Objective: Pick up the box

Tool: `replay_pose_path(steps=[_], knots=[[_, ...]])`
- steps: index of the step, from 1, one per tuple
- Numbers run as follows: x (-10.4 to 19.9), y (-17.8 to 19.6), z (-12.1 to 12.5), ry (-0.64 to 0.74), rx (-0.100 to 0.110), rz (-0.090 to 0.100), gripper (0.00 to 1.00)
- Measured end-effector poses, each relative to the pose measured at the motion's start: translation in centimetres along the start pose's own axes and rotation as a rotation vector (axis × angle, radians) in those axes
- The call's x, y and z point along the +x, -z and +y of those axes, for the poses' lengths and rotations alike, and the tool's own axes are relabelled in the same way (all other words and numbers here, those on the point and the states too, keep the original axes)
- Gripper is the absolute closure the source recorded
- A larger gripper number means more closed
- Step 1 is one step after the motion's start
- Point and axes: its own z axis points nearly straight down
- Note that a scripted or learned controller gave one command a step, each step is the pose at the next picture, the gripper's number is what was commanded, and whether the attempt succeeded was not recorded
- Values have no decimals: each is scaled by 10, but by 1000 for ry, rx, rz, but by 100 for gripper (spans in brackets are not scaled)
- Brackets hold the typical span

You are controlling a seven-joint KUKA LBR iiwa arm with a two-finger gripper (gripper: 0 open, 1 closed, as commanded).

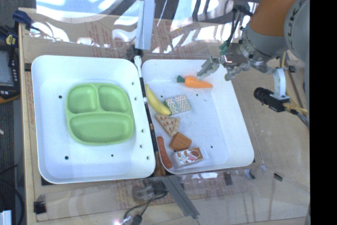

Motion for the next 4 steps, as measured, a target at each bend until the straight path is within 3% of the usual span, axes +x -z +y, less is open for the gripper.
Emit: replay_pose_path(steps=[1, 2, 3, 4], knots=[[61, -85, -4, 136, 1, -1, 0], [38, -174, 4, 346, -11, -4, 0], [37, -160, 7, 351, -17, -8, 100], [64, -31, 52, 498, -6, -4, 100]])
